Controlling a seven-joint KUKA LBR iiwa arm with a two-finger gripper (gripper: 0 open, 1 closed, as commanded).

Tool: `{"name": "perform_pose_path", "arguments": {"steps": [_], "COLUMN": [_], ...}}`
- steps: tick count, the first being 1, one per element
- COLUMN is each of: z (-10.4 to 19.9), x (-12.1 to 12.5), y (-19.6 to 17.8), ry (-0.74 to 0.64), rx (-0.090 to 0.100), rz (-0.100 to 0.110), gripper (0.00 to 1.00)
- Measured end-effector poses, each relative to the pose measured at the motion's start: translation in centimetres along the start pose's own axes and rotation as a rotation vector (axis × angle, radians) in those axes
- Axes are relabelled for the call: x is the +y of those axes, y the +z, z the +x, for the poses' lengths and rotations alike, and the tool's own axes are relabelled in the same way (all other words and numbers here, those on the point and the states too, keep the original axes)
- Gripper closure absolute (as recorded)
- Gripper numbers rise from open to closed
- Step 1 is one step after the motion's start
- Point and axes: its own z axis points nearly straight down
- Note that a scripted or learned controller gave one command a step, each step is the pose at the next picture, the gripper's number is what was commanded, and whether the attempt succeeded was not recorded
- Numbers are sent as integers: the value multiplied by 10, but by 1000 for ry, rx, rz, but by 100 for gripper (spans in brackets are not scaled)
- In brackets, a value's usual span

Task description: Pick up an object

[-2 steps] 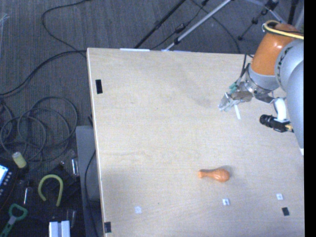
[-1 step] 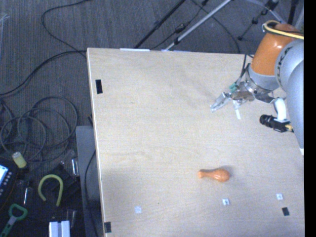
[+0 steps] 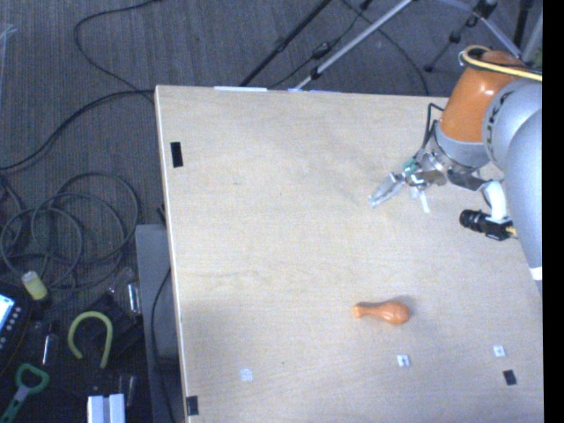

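The gripper [image 3: 398, 189] is held with fingers spread, nothing between them. The orange pear-shaped object [image 3: 384, 312] lies at its 6 o'clock, well apart. Fingers are best aligned across its narrow neck.

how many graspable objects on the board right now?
1. An orange pear-shaped object lies on the board toward its near right, apart from the hand, which is farther back. The arm may hide others at right.
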Motion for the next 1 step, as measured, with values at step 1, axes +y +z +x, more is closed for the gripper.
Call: {"name": "perform_pose_path", "arguments": {"steps": [1], "z": [36], "x": [9], "y": [0], "ry": [-144], "rx": [1], "rz": [-1], "gripper": [0]}}
